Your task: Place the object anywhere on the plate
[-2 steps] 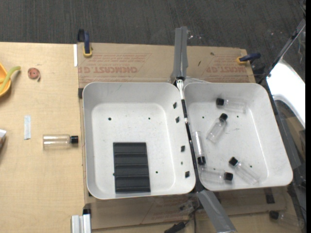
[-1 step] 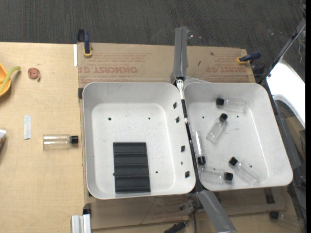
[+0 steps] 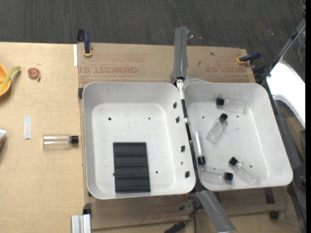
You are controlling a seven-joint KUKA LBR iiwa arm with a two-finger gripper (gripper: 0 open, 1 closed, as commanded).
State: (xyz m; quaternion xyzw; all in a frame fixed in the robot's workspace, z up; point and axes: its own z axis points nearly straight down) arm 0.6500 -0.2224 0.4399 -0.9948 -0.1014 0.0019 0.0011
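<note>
A black ribbed plate (image 3: 131,167) lies flat on the floor of the left bin (image 3: 97,101), near its front wall. Several clear vials with black caps lie in the right bin (image 3: 262,101). One vial (image 3: 216,127) lies tilted near the middle and another (image 3: 230,103) towards the back. A long vial (image 3: 198,147) rests against the bin's left wall. Two more vials (image 3: 243,170) (image 3: 218,175) lie near the front wall.
Another clear vial (image 3: 59,140) lies on the wooden bench left of the bins, beside a small white strip (image 3: 27,127). A yellow-orange item (image 3: 5,79) and a small round disc (image 3: 33,73) sit at the far left. Clamps (image 3: 85,42) (image 3: 248,58) hold the cardboard behind the bins.
</note>
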